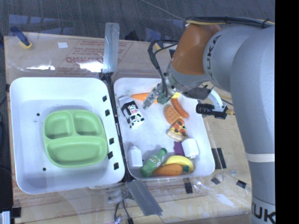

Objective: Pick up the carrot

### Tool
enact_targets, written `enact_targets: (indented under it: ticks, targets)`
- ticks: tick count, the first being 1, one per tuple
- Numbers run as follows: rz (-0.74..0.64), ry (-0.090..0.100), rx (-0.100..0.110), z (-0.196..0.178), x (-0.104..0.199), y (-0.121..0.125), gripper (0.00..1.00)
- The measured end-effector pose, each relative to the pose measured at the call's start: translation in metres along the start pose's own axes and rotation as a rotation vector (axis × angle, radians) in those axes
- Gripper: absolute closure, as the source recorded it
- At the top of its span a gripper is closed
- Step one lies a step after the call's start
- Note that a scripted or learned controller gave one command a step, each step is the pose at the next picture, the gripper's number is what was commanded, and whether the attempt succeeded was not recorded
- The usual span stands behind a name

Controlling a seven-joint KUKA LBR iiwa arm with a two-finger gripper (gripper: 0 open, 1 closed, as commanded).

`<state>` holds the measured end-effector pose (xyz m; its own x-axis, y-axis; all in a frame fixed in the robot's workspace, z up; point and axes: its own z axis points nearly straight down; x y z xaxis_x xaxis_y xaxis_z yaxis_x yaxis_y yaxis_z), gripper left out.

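The carrot (139,96), a small orange cone, lies on the floor at the back of the right bin (202,125), its tip pointing left. My gripper (156,99) hangs low right at the carrot's thick end. It is open: one grey finger (149,101) slants down to the left and the other sits about a finger's width to its right. The carrot's thick end reaches up to the grey finger, and nothing is clamped between the two. The grey arm with its orange band comes in from the upper right.
The right bin also holds a cow-print carton (133,115), an orange waffle piece (174,111), a pizza slice (178,131), a banana (180,161), a green bottle (154,162) and a white bottle (135,157). A green divided plate (74,138) lies in the left bin (23,92).
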<state>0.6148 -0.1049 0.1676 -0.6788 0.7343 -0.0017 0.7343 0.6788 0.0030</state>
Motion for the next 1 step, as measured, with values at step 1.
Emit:
enact_targets:
  ticks: [1]
  targets:
    - [-0.268,-0.005,0.0,-0.1156,-0.0334,-0.0011,1.0]
